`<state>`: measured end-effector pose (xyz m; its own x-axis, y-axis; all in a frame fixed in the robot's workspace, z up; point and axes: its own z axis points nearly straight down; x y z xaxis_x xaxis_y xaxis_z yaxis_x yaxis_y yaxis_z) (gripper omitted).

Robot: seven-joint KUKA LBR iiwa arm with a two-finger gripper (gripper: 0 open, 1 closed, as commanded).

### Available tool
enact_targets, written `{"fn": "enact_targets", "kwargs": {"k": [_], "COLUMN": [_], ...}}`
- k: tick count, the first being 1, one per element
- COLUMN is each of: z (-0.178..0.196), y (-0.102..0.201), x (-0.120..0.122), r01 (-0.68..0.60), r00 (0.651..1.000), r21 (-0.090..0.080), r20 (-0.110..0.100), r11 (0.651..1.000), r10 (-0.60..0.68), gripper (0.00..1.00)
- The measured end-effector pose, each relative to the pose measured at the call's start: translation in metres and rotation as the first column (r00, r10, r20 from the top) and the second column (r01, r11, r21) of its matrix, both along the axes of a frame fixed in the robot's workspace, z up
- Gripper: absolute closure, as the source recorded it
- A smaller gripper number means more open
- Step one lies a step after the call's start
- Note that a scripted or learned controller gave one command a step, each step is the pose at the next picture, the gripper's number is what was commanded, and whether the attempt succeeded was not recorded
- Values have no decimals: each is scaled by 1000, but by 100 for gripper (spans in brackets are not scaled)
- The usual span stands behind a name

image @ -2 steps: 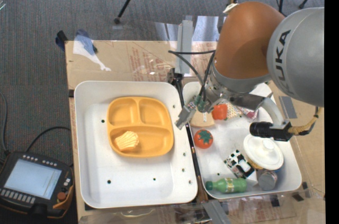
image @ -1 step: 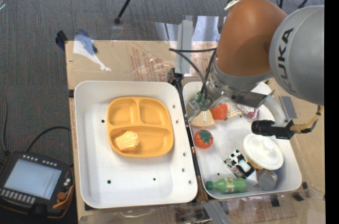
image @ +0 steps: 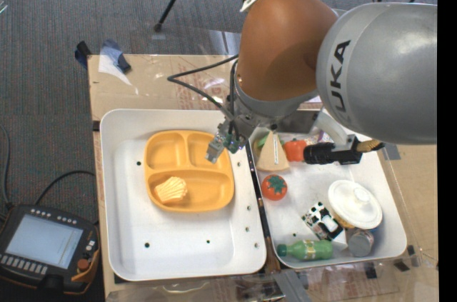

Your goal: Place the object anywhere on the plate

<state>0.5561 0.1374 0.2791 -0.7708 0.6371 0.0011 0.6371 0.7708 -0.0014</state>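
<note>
The gripper (image: 223,146) hangs low over the right rim of the plate (image: 171,151), about where the upper right compartment meets the edge. From where I stand I cannot tell whether it is spread or pressed together, and I can make out nothing carried in it. A pale, ridged chip (image: 171,188) lies in the plate's long lower compartment, toward its left end and apart from the gripper.

I take the chip to be the object, so the placing itself looks done. What is left, by my reckoning, is for the arm (image: 371,72) to rise straight up and clear without catching the plate's rim and dragging it. If the object is in fact one of the things in the other bin, the next move is a reach across the divide and a careful pick from a crowded patch.

The plate sits in the upper half of the left bin (image: 118,172), with bare white floor around it. The right bin (image: 310,186) is busy. A tomato (image: 273,186) lies near the divide, and a pale wedge (image: 272,153) is just above it. A white lidded pot (image: 355,202) is further right. Below it are a black-and-white toy (image: 321,220), a green bottle (image: 307,249) on its side and a grey can (image: 360,242).

The bench (image: 143,86) has a tan top, with a blue and white scrap (image: 114,63) on its far left corner. Grey carpet runs all round, and a pendant (image: 43,243) lies on the floor at the near left.
</note>
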Motion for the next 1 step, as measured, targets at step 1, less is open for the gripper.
{"fn": "enact_targets", "kwargs": {"k": [1], "z": [0], "y": [0], "x": [0], "r01": [0], "r00": [1000], "r21": [0], "r20": [0], "r11": [1000], "r10": [0], "gripper": [0]}}
